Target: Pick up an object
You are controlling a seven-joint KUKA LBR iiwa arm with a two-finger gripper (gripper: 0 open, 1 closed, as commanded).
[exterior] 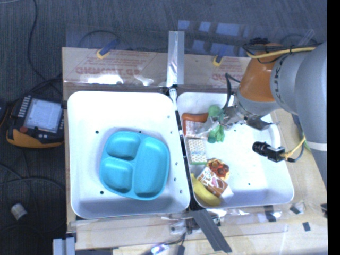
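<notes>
The arm (287, 84) reaches in from the right of the frame, its gripper (222, 120) low over a green object (215, 134) in the right bin (265, 190). A banana (204, 194) lies at lower centre. The left bin (85, 116) holds 1 blue divided tray (135, 163).

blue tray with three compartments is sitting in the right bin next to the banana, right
Not quite. The blue tray does have three compartments, but the camera view shows it in the left bin, alone. The banana lies in the right bin, by its near left corner, across the divider from the tray.
</notes>
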